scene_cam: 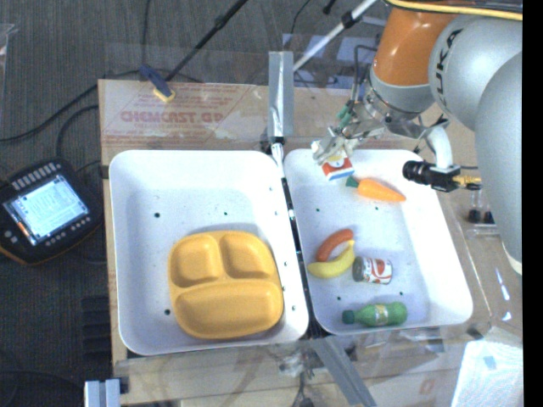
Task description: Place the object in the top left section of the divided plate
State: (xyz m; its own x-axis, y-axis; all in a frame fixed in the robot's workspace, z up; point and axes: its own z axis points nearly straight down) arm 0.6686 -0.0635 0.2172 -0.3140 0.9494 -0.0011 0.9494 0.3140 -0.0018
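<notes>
A yellow divided plate [225,282] lies in the left bin [136,227], with its top left section [197,257] bare. My gripper [329,149] hangs over the far left corner of the right bin [441,261]. A small red, white and blue carton [338,170] sits right at the gripper's tip, touching it or just below it. I cannot tell whether the carton is gripped or resting on the bin floor.
An orange carrot [380,191] lies just right of the carton. Nearer the front are a red sausage [335,242], a banana [331,266], a small can [372,270] and a green bottle [375,315]. A ridge [288,219] divides the bins.
</notes>
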